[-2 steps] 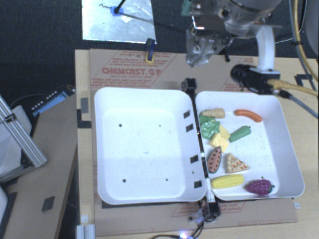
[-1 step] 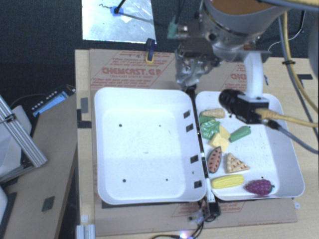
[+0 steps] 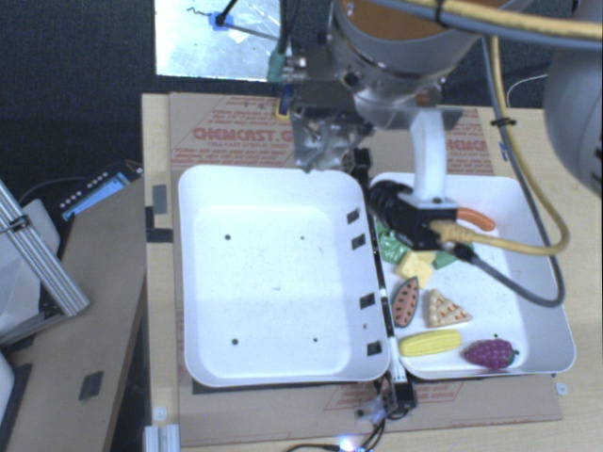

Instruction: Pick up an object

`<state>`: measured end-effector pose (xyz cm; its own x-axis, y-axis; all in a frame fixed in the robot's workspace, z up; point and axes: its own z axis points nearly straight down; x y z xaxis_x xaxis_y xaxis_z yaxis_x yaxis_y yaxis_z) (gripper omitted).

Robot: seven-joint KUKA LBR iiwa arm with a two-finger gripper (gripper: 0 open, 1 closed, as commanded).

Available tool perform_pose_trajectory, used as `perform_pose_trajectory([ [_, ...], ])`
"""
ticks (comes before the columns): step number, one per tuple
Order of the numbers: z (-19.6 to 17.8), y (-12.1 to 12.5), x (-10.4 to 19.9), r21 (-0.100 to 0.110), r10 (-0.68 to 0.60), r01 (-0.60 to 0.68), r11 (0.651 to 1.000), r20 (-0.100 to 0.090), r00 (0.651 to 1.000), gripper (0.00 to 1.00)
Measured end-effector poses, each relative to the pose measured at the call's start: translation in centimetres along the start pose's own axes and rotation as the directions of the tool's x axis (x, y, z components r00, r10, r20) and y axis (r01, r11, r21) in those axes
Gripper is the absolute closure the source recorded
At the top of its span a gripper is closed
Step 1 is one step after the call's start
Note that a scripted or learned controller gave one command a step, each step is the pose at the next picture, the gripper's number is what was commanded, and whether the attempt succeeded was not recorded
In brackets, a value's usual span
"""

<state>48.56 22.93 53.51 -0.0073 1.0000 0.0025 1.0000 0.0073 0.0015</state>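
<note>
Purple grapes [image 3: 490, 352] and yellow corn [image 3: 431, 344] are closest to the camera, well clear of the gripper [image 3: 328, 158] on its camera side and off toward the arm's side. Next back are the pizza slice [image 3: 446, 309] and a reddish seeded slice [image 3: 406, 301], then a yellow cheese wedge [image 3: 415, 269]. A green piece [image 3: 391, 247] is nearer the gripper but apart from it, and an orange carrot-like piece [image 3: 474, 220] is farthest back. All candidates lie loose in the right bin [image 3: 565, 342].

The left bin [image 3: 273, 290] spreads out on the camera side of the gripper.

The gripper hangs at the far rim of the left bin, close to the divider between the bins and beside none of the items. Can't tell whether it is apart or together, since the wrist body blocks the view. Nothing visible in it.

Status, my read: pick not yet made, zero progress on the grasp. What's left is everything: choose a target, get over the right bin, descend, clamp, lift. The green piece looks like the shortest move, though it sits tight to the bin wall, so a bad approach risks a miss.
</note>
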Motion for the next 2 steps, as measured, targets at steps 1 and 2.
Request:
perform_pose_trajectory([
  [1, -0.1, 0.0, -11.5, -0.001, 0.018, -0.018, 1.0, 0.003, 1.0, 1.0],
  [2, 0.0, 0.0, -8.1, -0.001, 0.002, -0.002, 1.0, 0.001, 1.0, 1.0],
])
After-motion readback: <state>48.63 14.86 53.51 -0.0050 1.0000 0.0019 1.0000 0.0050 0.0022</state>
